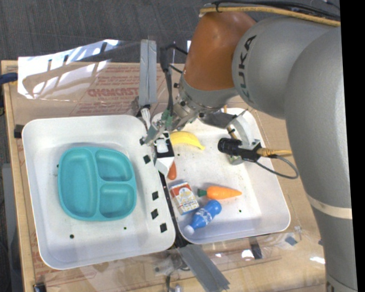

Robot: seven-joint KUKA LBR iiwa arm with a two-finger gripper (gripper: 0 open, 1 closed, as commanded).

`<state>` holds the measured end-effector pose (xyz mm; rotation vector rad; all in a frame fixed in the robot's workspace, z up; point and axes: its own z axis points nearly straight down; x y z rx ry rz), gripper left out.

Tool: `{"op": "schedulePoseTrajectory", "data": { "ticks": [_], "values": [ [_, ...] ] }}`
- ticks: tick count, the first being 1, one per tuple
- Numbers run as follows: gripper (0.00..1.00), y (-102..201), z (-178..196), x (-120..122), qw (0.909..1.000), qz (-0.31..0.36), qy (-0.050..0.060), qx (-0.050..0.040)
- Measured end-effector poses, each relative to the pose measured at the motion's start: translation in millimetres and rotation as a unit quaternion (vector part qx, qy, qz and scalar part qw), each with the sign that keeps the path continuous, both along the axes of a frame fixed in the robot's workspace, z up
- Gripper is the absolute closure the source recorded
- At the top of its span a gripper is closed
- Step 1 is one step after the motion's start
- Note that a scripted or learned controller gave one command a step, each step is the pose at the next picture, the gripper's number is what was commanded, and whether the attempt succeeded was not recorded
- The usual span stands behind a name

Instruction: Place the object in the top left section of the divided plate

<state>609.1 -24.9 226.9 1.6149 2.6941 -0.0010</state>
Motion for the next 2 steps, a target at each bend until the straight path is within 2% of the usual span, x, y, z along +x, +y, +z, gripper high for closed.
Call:
{"op": "schedulePoseTrajectory", "data": {
  "ticks": [1,2],
  "values": [
    [1.0,57.8,-35.6,17.5,0.9991,0.043,0.002,0.0001],
    [0.0,57.4,-35.3,17.7,0.9991,0.043,0.001,-0.0001]
  ]
}}
